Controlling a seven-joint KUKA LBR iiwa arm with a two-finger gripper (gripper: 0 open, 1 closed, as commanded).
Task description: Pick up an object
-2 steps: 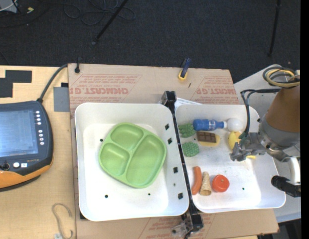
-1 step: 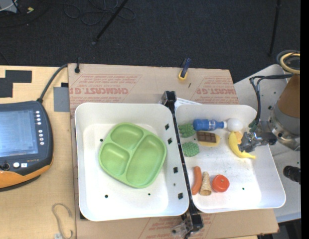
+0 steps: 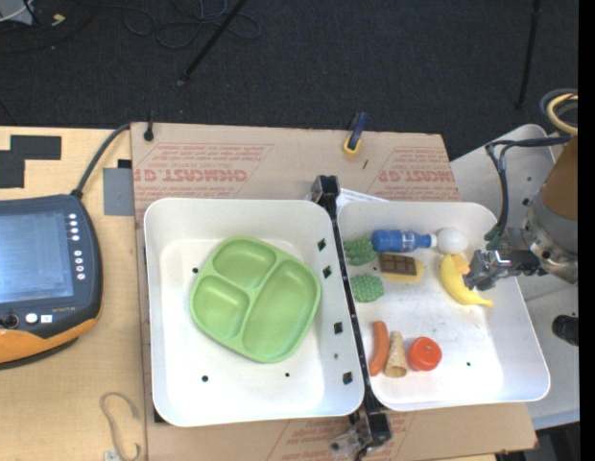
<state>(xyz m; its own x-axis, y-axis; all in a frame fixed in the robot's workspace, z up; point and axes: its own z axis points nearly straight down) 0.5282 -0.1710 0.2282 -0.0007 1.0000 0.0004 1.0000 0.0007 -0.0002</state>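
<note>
A: Is there any readable writing?

B: Very little. The cardboard sheet (image 3: pixel 278 166) under the two bins carries red printing, seen upside down and mirrored, stamped twice across the upper middle of the frame; its letters cannot be made out with certainty.

A: Anything else?

B: More red print shows on the cardboard's lower edge, too small to read. The handheld screen unit (image 3: pixel 34 262) at left shows no legible text.
</note>
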